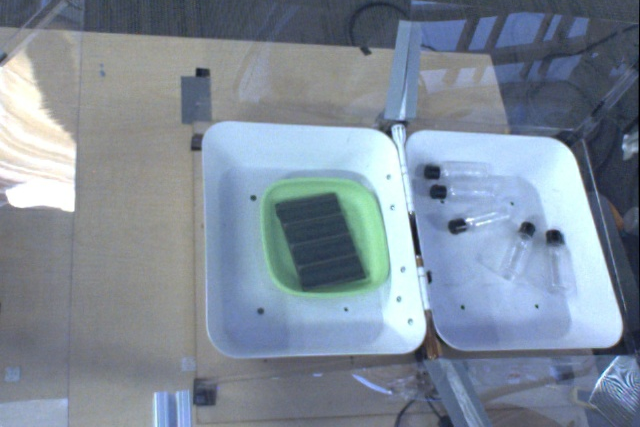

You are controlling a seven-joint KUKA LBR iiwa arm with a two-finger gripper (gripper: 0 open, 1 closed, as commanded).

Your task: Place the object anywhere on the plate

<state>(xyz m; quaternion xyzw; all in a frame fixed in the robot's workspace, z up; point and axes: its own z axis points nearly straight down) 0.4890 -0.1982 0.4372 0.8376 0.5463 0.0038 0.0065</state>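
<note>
Vials, clear with black caps, lie scattered in the right bin, mostly toward its upper-left corner and centre. Green plate sits mid left bin, dark ribbed block covering its middle. Gripper state: cannot tell. Judgement: pick an isolated vial, e.g. the capped one near the right edge, grasp across the body, release low on the plate so it won't roll off
</note>
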